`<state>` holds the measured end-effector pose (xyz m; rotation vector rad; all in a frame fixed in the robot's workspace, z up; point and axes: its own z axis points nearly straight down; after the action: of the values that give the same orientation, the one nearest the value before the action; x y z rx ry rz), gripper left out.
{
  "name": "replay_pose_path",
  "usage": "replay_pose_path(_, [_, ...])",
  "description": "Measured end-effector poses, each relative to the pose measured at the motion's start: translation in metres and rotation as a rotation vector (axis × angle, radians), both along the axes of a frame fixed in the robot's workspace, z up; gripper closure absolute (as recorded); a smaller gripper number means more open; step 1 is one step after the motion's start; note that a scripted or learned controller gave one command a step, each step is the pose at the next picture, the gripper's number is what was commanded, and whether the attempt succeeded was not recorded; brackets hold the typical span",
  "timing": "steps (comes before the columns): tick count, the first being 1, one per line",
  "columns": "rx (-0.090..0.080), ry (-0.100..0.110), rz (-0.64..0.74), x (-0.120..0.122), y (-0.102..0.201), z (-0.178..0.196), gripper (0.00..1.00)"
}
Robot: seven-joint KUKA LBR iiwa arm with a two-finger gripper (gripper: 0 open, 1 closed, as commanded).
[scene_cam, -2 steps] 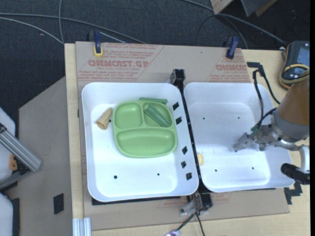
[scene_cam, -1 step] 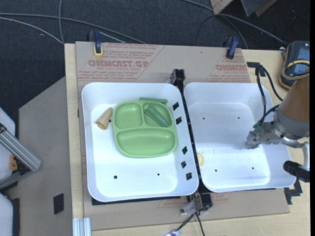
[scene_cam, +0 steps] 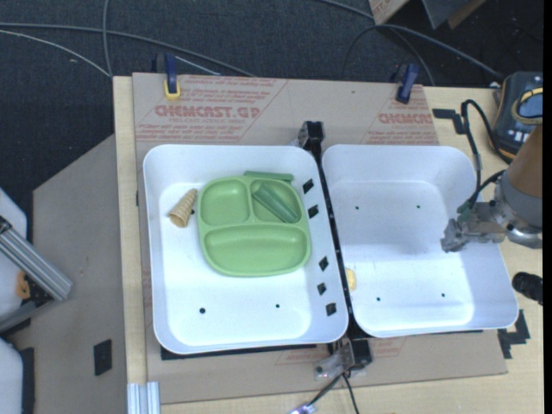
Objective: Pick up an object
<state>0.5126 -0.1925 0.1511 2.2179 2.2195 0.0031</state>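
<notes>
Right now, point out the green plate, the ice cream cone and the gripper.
green plate [scene_cam: 254, 248], camera view, bare floor of its large compartment
ice cream cone [scene_cam: 182, 208], camera view, middle of the cone
gripper [scene_cam: 452, 238], camera view, its tip

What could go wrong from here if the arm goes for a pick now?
1. The pincer sits over the right bin, while the green divided plate and the small cone lie in the left bin; closing here would likely catch nothing.
2. Crossing over, it could clip the raised divider between the bins.
3. The plate is wide and shallow, so a grip may slip.
</notes>
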Motion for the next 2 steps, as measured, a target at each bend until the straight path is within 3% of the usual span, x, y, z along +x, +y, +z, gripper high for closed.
replay_pose_path(2, [-0.001, -0.003, 0.001, 0.000, 0.000, 0.096, 1.00])
